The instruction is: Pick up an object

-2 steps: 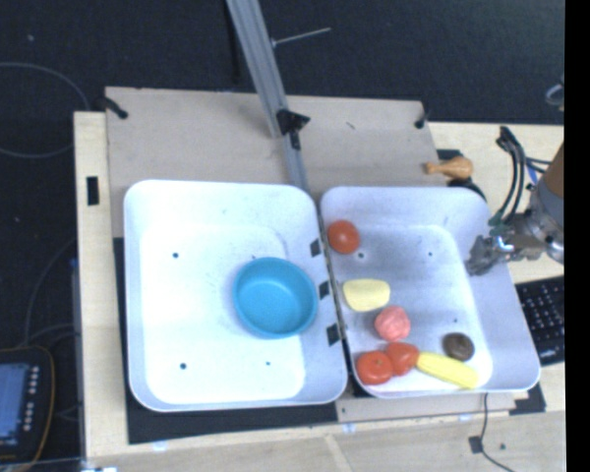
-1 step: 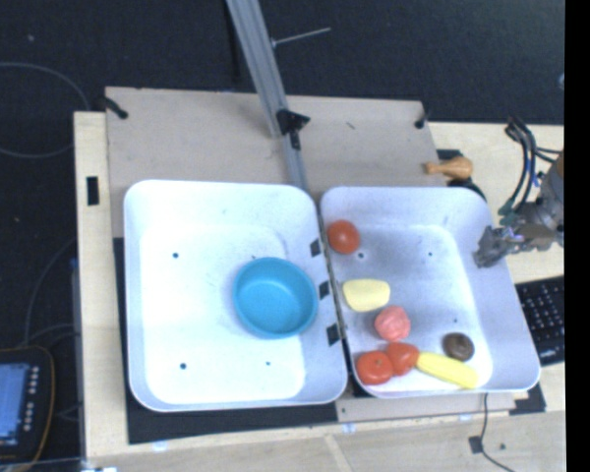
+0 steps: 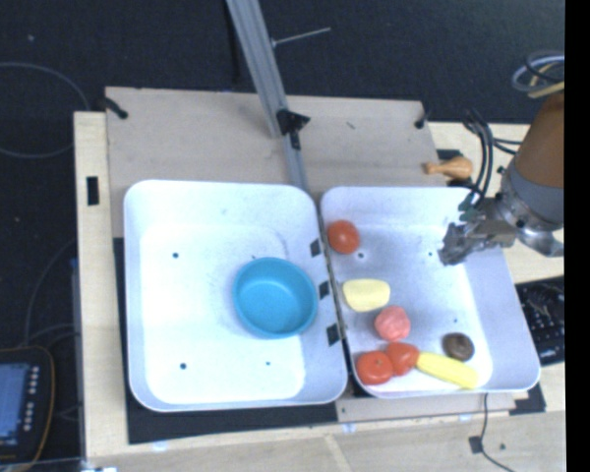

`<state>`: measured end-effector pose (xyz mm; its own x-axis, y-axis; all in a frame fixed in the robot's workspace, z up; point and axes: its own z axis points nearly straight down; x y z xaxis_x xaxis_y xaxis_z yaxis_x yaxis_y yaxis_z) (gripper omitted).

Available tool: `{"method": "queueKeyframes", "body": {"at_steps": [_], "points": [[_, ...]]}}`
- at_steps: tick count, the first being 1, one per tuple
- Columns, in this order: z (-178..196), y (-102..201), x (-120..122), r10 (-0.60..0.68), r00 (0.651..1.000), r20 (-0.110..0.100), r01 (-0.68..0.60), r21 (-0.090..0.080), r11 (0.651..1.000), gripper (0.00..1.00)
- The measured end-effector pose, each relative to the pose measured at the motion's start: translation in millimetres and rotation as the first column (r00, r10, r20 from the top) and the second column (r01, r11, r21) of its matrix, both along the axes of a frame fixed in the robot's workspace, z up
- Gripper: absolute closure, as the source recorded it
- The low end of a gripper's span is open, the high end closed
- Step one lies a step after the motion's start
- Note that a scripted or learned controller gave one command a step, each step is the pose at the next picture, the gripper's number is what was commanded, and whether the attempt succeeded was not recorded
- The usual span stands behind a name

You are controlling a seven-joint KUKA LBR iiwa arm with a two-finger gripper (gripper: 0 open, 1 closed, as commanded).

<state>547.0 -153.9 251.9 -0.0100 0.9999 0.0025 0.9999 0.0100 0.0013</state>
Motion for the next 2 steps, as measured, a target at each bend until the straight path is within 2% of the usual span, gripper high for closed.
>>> {"method": "queueKeyframes", "body": {"at_steps": [1, 2], "points": [[-8, 60, -4, -0.001, 1.000, -0.002, 0.001, -0.001, 1.000, 1.00], [1, 118, -9, 0.001, 1.000, -0.005, -0.001, 0.002, 1.000, 1.00]]}}
